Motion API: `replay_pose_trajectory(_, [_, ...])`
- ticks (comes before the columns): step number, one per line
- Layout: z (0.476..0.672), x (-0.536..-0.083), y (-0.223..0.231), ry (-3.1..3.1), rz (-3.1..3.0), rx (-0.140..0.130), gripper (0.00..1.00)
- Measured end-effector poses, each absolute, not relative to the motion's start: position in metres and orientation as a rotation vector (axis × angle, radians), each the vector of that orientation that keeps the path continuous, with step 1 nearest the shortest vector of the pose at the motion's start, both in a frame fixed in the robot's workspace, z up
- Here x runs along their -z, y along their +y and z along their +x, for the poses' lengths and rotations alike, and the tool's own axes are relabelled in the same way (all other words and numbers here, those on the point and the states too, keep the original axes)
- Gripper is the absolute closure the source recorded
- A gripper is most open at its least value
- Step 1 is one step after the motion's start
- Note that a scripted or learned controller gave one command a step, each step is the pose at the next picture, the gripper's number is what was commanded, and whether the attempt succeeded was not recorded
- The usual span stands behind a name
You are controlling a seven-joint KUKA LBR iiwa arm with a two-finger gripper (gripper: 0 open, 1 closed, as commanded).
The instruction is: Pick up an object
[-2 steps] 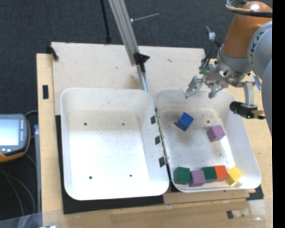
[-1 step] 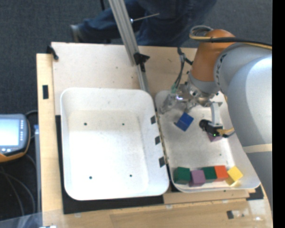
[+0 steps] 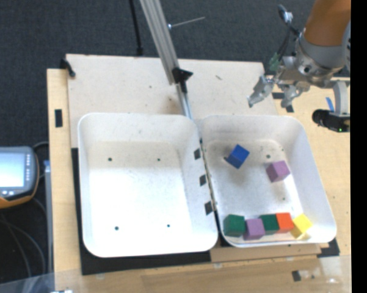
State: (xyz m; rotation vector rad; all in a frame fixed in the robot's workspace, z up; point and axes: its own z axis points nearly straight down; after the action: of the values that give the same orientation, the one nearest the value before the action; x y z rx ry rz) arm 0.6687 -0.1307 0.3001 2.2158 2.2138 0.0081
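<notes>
The wooden bench [image 3: 58,163] fills most of the frame, and on it sit the two white bins side by side: the left bin [image 3: 140,185] across the centre-left, the right bin [image 3: 265,182] at centre-right, their inner walls touching down the middle. Up in the upper right corner, the arm [image 3: 327,23] comes in, orange band showing, and its gripper [image 3: 273,95] hangs above the bench just beyond the top rim of the right bin, holding nothing, with its two fingers spread apart. A slanted metal rail [image 3: 162,44] runs from the top centre down to where the bins meet. At the left edge sits a small screen device [image 3: 9,176]. Now the blocks, all in the right bin: a blue block [image 3: 237,155] lies in the upper middle of the bin, tilted, alone; a purple block [image 3: 278,171] sits to its right, apart from it. Along the bottom wall there is a tight row, left to right: a green block [image 3: 234,225], a second purple block [image 3: 254,228], a second green block [image 3: 270,223], an orange block [image 3: 284,221], and a yellow block [image 3: 301,225] in the bottom right corner.
</notes>
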Motion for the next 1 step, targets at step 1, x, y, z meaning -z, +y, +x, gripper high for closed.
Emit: replay_pose_trajectory(1, [0.6792,-0.1358,-0.1049,2.227,2.22,0.007,0.0])
